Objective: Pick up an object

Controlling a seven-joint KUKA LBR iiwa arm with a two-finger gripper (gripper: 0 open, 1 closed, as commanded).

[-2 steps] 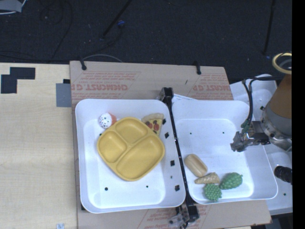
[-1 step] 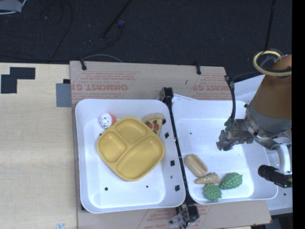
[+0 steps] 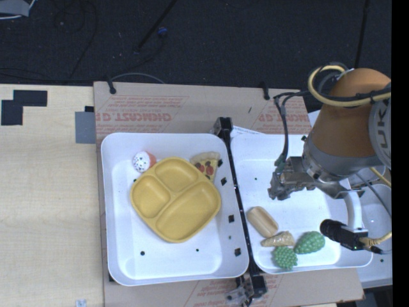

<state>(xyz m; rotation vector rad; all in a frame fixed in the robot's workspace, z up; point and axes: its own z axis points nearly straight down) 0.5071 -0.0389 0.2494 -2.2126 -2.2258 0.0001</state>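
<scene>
The object nearest the tool is a smooth tan bread-roll-shaped toy [image 3: 262, 220]. It lies at a slant on the floor of the shallow white plastic right bin [image 3: 255, 151], in the lower middle of the frame. Just below it rests a small beige wedge-shaped piece [image 3: 278, 240], touching or nearly touching the roll's lower end. Two knobbly green clusters with a bumpy, berry-like surface sit beside it: the larger green cluster [image 3: 310, 242] to its right and the smaller green cluster [image 3: 284, 258] below it, near the bin's bottom rim.

The dark grey metal gripper [image 3: 284, 185] hangs over bare bin floor above and to the right of the roll, apart from every toy. I cannot tell how far open it is, and nothing shows in its grasp. Above it, at the right of the frame, rises the rounded orange band of the arm [image 3: 348, 123].

The shallow white left bin [image 3: 166, 256] holds a glossy yellow three-compartment plate [image 3: 176, 198], a flat toy pizza slice [image 3: 206, 164] at the plate's upper right edge, and a small white dotted ball [image 3: 140, 162] at its upper left. Both bins rest on a brown cardboard sheet [image 3: 179, 110].
</scene>
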